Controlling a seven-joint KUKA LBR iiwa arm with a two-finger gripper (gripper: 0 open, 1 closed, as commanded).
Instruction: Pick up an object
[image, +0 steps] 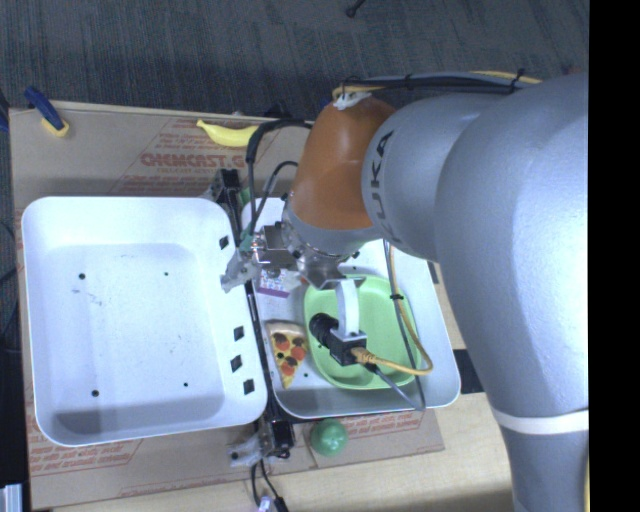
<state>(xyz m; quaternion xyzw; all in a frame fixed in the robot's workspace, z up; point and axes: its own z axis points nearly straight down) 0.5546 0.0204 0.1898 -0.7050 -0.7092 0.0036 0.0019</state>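
My gripper (256, 262) hangs low over the left edge of the right bin (441, 385), close to the wall between the two bins. Just under it lies a small purple-and-white item (272, 287), partly hidden by the wrist. A toy pizza slice (287, 355) lies in the right bin near its front left corner. Beside the slice sits a light green bowl (372, 303), partly covered by the arm. Nothing can be seen held between the fingers.
The left bin (130, 320) is a plain white tray. A yellow banana (225, 132) lies on the cardboard behind the bins. A green ball (327, 436) rests on the bench in front of the right bin. A blue clamp (45, 110) sits at the far left corner.
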